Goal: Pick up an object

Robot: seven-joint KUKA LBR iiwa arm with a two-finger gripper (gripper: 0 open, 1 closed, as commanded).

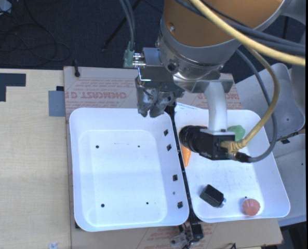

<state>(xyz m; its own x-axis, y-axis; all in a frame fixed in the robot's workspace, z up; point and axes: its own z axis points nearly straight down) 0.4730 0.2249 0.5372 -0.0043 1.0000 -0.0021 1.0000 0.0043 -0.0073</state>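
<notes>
My gripper hangs below the orange-banded wrist, over the far end of the divider between the two bins. I see nothing in it. In the right bin lie a small black block near the front, a pinkish-red ball at the front right, a green object toward the back, and an orange piece beside the divider. The arm's black attachment partly hides the green and orange things. All of them lie to the right of the gripper and nearer the front.
The left bin shows bare white floor with a few small dark dots. A ridge with black clips separates the bins. Cables loop from the arm over the right bin. Cardboard lies under both bins.
</notes>
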